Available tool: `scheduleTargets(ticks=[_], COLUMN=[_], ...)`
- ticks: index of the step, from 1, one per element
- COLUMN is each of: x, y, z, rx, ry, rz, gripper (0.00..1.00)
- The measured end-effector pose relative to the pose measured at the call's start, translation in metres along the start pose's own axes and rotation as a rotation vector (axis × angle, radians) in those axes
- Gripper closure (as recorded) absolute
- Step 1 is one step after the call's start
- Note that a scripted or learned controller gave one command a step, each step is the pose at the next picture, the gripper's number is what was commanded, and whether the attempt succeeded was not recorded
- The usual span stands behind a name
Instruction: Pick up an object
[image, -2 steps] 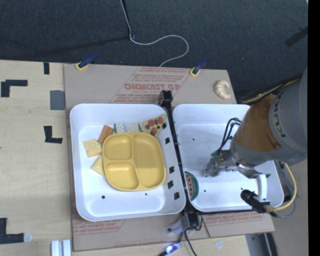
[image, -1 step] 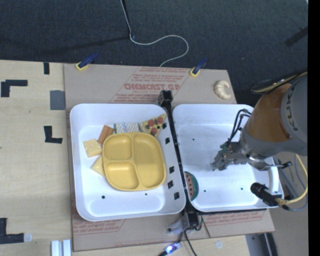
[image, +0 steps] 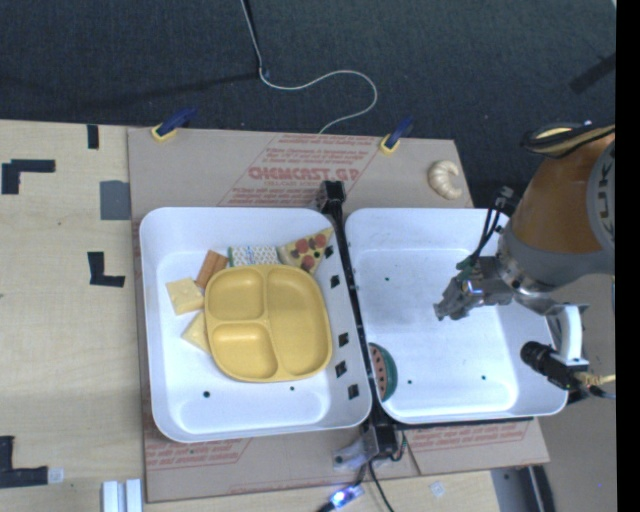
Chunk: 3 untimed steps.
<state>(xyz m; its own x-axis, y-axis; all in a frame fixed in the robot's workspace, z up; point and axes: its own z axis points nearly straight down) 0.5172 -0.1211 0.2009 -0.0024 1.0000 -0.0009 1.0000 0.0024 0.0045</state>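
The cardboard sheet (image: 300, 165) under everything is the largest thing, and both bins sit on it. The left bin (image: 160, 300) holds a yellow divided plate (image: 268, 322), which covers much of that bin's floor. The right bin (image: 420, 395) lies just beside the left bin, their inner walls touching along a dark seam.

The arm (image: 565, 215) comes over the right bin from its far side; its upper part is cut off at the frame edge. The gripper (image: 450, 303) hangs above the right bin's floor, well apart from the plate. Nothing shows between its tips, but whether the fingers are spread or closed cannot be told at this size.

Behind the plate, small pieces (image: 195, 285) peek out: tan squares and a patterned strip, mostly hidden. A round green-and-red object (image: 383, 368) lies at the right bin's wall nearest the plate, half hidden by the rim. A pale lump (image: 447, 179) rests on the cardboard beyond the right bin.
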Motion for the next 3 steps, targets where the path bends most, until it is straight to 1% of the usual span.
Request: scheduleTargets(ticks=[1,2,3], x=[0.001,0.055,0.100], y=[0.001,0.009,0.018], z=[-0.025,-0.034,-0.035], rx=[0.003,0.005,0.006], ry=[0.001,0.002,0.002], rz=[0.001,-0.005,-0.004], gripper=[1.00,1.00,1.00])
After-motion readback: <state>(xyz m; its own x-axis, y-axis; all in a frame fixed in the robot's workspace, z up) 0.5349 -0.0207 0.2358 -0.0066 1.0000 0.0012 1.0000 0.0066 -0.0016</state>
